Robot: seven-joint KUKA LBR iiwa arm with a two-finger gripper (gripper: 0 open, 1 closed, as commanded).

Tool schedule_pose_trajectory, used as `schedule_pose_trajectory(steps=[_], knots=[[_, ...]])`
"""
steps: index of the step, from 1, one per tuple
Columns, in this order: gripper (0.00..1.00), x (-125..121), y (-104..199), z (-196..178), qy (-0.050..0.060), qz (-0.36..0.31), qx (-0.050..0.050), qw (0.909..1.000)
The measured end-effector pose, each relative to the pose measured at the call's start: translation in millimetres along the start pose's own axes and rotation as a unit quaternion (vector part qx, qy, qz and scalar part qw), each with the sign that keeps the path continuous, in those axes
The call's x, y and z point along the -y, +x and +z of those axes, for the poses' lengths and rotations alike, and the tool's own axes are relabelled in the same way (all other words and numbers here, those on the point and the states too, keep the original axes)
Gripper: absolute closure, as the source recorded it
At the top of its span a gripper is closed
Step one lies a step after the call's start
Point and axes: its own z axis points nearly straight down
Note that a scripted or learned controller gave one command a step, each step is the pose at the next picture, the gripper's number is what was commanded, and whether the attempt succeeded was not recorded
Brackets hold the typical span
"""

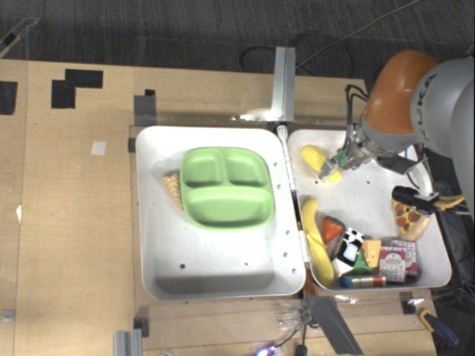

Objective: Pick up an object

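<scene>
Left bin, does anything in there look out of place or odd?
Slightly: a tan waffle-like piece lies partly tucked under the left edge of the green divided plate, not in a compartment. Nothing looks spilled or broken.

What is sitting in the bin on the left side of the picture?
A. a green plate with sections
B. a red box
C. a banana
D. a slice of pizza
A: the green plate with sections lies in the left bin, while the banana, the pizza slice and the red box all lie in the right bin.
</scene>
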Motion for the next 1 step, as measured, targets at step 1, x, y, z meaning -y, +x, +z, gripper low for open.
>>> schedule_pose_trajectory(steps=[1], knots=[[1.0,-59.0,36.8,-83.0,0.006,0.045,-0.001,0.999]])
